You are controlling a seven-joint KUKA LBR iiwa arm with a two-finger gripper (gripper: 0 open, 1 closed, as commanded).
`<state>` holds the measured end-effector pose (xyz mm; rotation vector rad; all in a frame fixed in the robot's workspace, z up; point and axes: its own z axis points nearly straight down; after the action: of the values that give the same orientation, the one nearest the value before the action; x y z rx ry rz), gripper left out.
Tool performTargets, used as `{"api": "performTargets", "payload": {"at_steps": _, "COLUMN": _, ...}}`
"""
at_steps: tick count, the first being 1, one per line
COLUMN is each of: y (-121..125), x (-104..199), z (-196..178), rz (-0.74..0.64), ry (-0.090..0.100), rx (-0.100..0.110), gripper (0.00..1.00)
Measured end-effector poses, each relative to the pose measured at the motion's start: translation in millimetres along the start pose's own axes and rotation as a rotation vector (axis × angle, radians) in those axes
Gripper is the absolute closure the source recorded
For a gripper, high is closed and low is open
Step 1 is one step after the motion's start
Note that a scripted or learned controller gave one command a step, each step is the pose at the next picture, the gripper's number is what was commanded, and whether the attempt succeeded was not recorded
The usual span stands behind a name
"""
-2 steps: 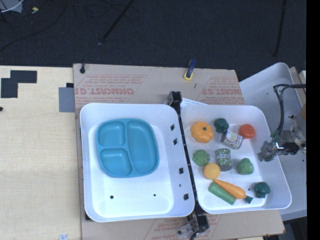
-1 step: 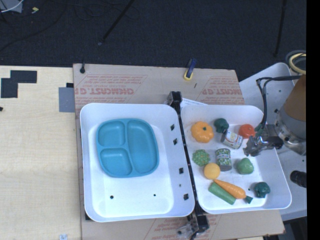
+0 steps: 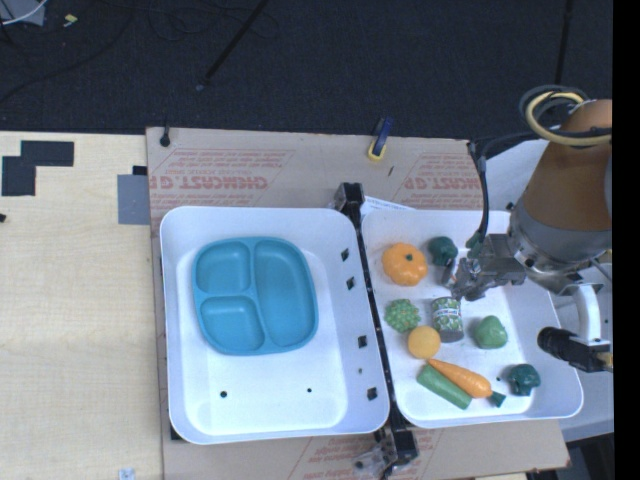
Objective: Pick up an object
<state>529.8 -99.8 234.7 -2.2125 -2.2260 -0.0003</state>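
The right bin (image 3: 560,398) holds several toy foods: an orange pumpkin (image 3: 404,264), a dark green vegetable (image 3: 441,250), a light green broccoli head (image 3: 402,315), a small speckled can (image 3: 447,317), a green pepper (image 3: 490,332), a yellow lemon (image 3: 423,342), a carrot (image 3: 460,375) lying on a cucumber (image 3: 443,387), and a dark broccoli (image 3: 521,377). My gripper (image 3: 466,282) hangs low over the bin's middle, just above and behind the can, between the dark green vegetable and the pepper. The gripper's body hides whether anything is in its grasp.
The left bin (image 3: 190,388) holds a blue three-part plate (image 3: 255,295). A black divider with clips (image 3: 365,308) runs between the bins. The arm's grey body with its orange band (image 3: 565,193) stands over the right bin's far right side. A yellow-blue clamp (image 3: 379,140) sits on the cardboard behind.
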Motion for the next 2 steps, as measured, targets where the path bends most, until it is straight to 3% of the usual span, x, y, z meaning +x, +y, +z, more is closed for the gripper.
{"api": "performTargets", "payload": {"at_steps": 2, "y": 21, "x": 96, "z": 11, "rz": 0.002, "ry": -0.001, "rx": 0.001, "gripper": 1.00}}
